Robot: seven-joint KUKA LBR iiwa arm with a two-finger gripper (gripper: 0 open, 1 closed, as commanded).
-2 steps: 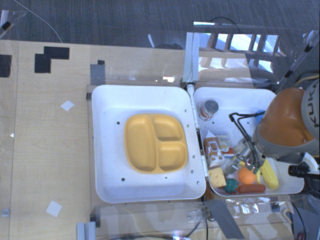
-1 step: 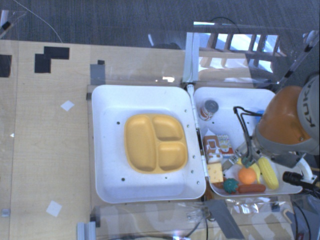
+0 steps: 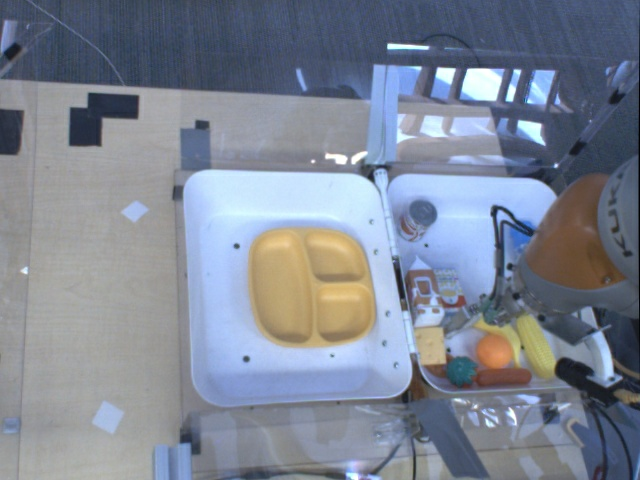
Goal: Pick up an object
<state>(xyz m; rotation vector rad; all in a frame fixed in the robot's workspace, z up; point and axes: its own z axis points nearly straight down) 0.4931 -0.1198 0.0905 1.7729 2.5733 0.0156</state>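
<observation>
The right bin [image 3: 455, 196] holds a pile of toy food at its near end: an orange [image 3: 494, 352], a corn cob [image 3: 537, 345], a red sausage [image 3: 503, 377], a teal lump [image 3: 461, 371], a tan cracker square [image 3: 430, 346] and a small printed box [image 3: 431, 293]. A small can [image 3: 416, 218] stands apart at the bin's far left. My gripper [image 3: 487, 313] is low in this bin, just above the orange and beside a yellow banana piece [image 3: 509, 334]. The wrist and orange band [image 3: 568, 242] cover most of it.
The left bin [image 3: 215, 268] holds a yellow divided plate [image 3: 311, 286] in its middle. A metal divider [image 3: 392, 258] separates the bins. A clear frame stands behind the right bin [image 3: 470, 93]. Cables run along the arm at the right.
</observation>
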